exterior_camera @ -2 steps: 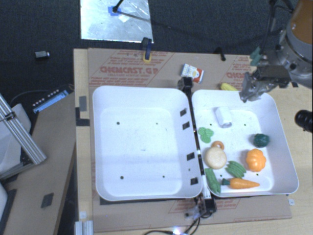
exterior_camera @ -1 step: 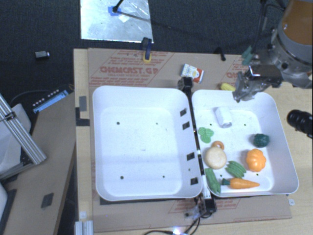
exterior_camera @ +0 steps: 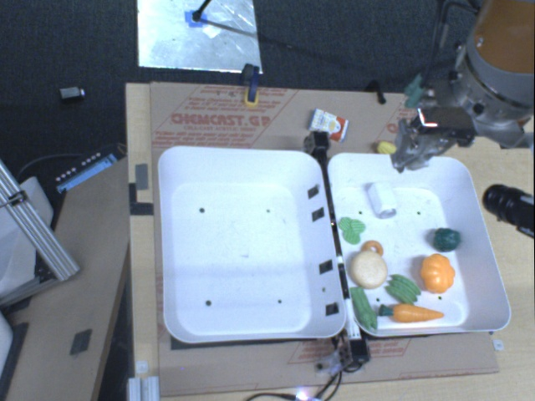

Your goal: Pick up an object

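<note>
Two white bins side by side on the bench; landmark is the right bin [exterior_camera: 481, 249]. Gripper [exterior_camera: 410, 153] hangs over the right bin's far rim, near its far-left part, arm coming in from the right with the orange band [exterior_camera: 501, 23] above the wrist. Cannot tell how the jaws stand, too dark and blurred, and nothing visible between them. Inside the right bin: white cylinder [exterior_camera: 382, 199] in the far-left area, just below the gripper but apart from it; dark green ball [exterior_camera: 446, 239] toward the right wall; orange pumpkin-like piece [exterior_camera: 436, 273] just nearer than the ball; carrot [exterior_camera: 415, 312] along the near rim; round cream ball [exterior_camera: 368, 269] left of centre, touching a small brownish piece [exterior_camera: 373, 246] behind it; green leafy pieces [exterior_camera: 351, 229] by the left wall and another green one [exterior_camera: 404, 288] between cream ball and carrot. Left bin [exterior_camera: 180, 249] sits touching the right bin's left side. Small yellow item [exterior_camera: 384, 148] on the bench just beyond the right bin's far rim, left of the gripper.
</note>
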`<state>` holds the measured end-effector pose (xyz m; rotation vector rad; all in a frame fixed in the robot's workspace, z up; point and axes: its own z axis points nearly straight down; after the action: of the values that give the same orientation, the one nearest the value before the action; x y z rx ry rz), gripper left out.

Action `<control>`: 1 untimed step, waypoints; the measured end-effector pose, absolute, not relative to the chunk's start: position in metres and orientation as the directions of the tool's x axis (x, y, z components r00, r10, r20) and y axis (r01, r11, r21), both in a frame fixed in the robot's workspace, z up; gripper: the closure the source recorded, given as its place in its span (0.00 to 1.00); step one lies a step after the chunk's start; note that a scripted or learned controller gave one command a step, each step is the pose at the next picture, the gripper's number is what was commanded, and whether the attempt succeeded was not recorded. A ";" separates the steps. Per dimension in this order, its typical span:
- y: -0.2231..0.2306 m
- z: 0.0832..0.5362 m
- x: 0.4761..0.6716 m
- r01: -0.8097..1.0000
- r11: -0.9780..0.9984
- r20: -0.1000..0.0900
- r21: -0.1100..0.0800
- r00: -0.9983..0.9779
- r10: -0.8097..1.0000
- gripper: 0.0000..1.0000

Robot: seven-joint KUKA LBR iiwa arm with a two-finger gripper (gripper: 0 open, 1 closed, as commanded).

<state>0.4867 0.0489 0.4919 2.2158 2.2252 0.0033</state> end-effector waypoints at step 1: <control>-0.063 0.438 0.486 1.000 -0.010 -0.003 -0.001 0.010 1.000 1.00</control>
<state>0.4862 -0.0630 0.4380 2.2315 2.2097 -0.0042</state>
